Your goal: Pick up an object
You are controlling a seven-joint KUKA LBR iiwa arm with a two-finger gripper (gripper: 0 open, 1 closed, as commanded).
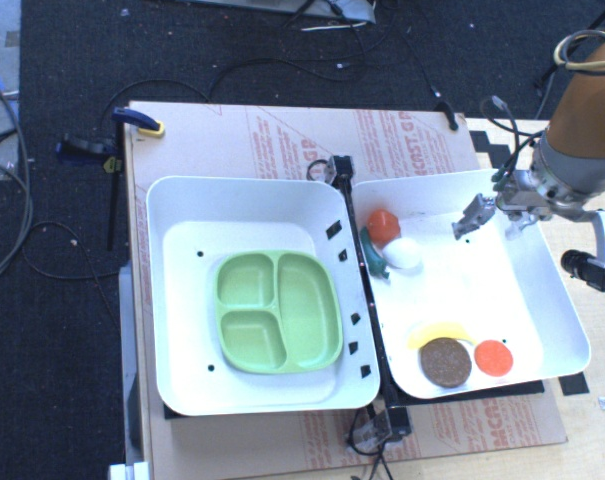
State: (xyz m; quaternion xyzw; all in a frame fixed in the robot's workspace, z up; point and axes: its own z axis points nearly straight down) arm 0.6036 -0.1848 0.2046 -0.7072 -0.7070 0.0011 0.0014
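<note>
Camera view from above, looking down at a slant on a bench (242,138) covered with pale cardboard, set on a dark floor strewn with cables. Two shallow white bins sit side by side on it, their inner rims touching along a black strip.

Left bin (172,268): it holds a light green divided plate (278,311) with three compartments, lying flat near the middle of the bin floor.

Right bin (542,288): several small objects lie in it. Against its left wall, toward the far end, an orange-red rounded object (383,224) sits touching a white egg-shaped object (402,254), with a teal piece (371,256) just beside them along the wall. Near the front edge of the same bin lies a brown round disc (446,362); a yellow object (440,334) peeks out from behind it, and a flat orange-red disc (494,358) lies just to its right, close but apart.

Robot arm (580,128): grey with an orange band, it enters from the right and hangs over the far right part of the right bin. Its gripper (500,216) points down over bare bin floor, well apart from every object. The two dark fingers (471,218) are spread wide, with nothing between them.

A blue and yellow clamp (137,122) grips the far left corner of the bench.
</note>
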